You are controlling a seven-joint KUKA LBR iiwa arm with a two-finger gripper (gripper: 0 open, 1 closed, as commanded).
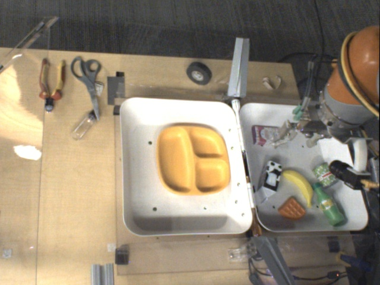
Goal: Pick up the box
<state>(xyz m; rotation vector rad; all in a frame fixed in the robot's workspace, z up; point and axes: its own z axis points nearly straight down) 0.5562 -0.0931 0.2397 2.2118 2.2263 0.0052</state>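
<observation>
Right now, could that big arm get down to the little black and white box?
Probably yes. The box lies uncovered in the right bin, the banana just beside it, and nothing on top. The gripper hangs above the same bin, a short drop away.

The wooden bench (pixel 71 189) carries two white bins (pixel 136 212) at centre and three o'clock. Scissors (pixel 89 79), pliers (pixel 50 82) and a tape roll (pixel 199 72) lie toward eleven and twelve o'clock.

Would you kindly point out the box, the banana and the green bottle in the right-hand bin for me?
box (pixel 272 175): camera view, middle of its black-and-white top face.
banana (pixel 300 186): camera view, middle of its curved yellow body.
green bottle (pixel 330 208): camera view, on its green body below the neck.
</observation>
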